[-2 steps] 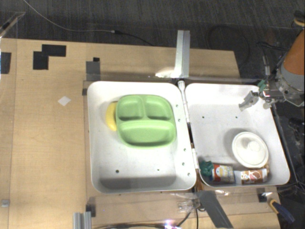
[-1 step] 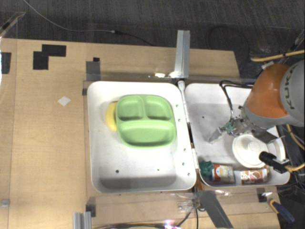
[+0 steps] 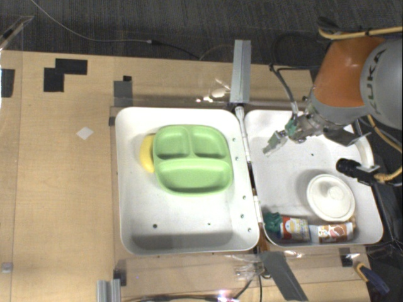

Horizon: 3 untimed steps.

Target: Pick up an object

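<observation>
White bins sit side by side on the wooden worktop. Left bin: green divided plate, lying on a yellow item that shows at its left edge. Right bin: white round lid near the right wall; two small bottles lying along the front wall. Hand hangs over the rear of the right bin, nothing between its fingers; cannot tell whether they are apart or together.

Divided tray in the left bin — lidded bowl, bottles right.
</observation>
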{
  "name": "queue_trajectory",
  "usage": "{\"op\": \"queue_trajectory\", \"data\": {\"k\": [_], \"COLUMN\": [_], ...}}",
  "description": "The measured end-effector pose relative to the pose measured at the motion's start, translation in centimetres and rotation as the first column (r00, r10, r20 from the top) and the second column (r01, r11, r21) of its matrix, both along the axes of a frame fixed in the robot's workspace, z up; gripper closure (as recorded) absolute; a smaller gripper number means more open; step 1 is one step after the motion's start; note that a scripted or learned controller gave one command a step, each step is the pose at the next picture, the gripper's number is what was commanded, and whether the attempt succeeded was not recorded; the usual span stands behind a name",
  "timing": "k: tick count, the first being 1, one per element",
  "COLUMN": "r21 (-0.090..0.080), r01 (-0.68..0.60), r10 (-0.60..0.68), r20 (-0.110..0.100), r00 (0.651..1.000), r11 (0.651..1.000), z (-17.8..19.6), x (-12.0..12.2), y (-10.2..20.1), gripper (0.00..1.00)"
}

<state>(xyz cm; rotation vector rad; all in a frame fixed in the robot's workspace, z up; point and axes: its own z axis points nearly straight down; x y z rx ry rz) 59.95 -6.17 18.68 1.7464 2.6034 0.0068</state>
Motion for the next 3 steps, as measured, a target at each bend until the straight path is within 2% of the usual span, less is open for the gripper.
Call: {"op": "queue_trajectory", "data": {"k": [1, 2, 3], "r21": [0.001, -0.001, 0.000], "r01": [0.198, 0.058, 0.238], "r10": [-0.198, -0.058, -0.238], "r20": [-0.003, -0.003, -0.001], "r00": [0.980, 0.998, 0.971], "r11": [0.980, 0.998, 0.971], "z": [2.2, -0.9, -2.2], "x": [-2.2, -3.7, 2.2], "y": [-1.4, -9.3, -13.4], "gripper": [0.00, 0.00, 0.00]}}
